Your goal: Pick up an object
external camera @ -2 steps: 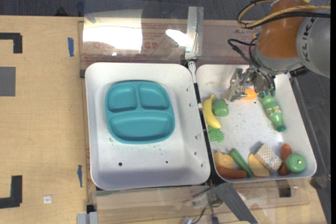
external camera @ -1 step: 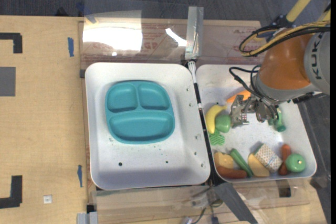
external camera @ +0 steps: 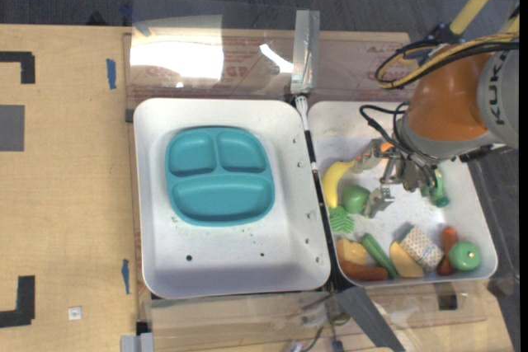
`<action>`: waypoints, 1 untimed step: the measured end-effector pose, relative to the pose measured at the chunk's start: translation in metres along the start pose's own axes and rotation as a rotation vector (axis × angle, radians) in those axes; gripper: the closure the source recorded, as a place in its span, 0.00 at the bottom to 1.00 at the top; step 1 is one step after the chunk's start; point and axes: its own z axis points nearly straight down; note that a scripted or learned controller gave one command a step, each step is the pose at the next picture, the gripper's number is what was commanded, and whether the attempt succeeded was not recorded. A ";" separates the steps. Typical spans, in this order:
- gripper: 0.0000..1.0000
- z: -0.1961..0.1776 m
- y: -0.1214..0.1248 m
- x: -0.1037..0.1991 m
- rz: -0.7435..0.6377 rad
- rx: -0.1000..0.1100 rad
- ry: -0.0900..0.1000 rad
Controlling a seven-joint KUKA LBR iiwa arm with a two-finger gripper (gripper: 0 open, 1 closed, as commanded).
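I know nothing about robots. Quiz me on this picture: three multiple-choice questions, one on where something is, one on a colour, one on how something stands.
1. Where is the toy food?
A. in the right bin
B. on the teal plate
C. on the floor

2. What colour is the divided plate?
A. red
B. teal
C. yellow

3. Where is the gripper?
A. over the left bin
B. beside the bench
C. over the right bin

Answers:
1 A: the banana and the other pieces lie in the right bin.
2 B: the divided plate is teal.
3 C: the gripper hangs over the toy food.
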 end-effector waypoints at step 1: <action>0.00 -0.001 -0.007 0.069 0.093 -0.001 0.001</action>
